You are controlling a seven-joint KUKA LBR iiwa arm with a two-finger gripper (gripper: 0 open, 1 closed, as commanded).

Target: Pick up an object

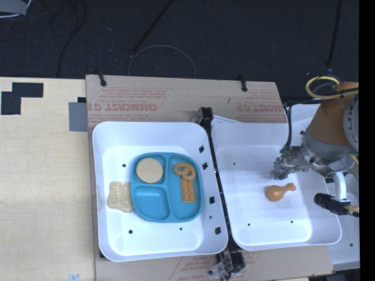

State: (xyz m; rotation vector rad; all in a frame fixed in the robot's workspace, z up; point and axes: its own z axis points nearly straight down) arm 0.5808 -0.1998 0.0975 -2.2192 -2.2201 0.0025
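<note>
In the right bin [252,227] lies a tan drumstick-shaped toy [279,191], right of the bin's middle. My gripper [283,166] hovers just above and behind it, at the bin's right side, with nothing seen between its fingers. The left bin [117,239] holds a blue divided tray [153,206] with a round tan cookie [149,170] in one compartment and an orange-brown key-shaped piece [186,181] in another. A pale yellow bread-like piece [120,196] lies against the tray's left edge.
A dark divider [214,180] runs between the two bins. Both bins sit on a cardboard sheet [176,101] on the wooden bench. The arm's grey and orange body [334,127] fills the right bin's far right corner.
</note>
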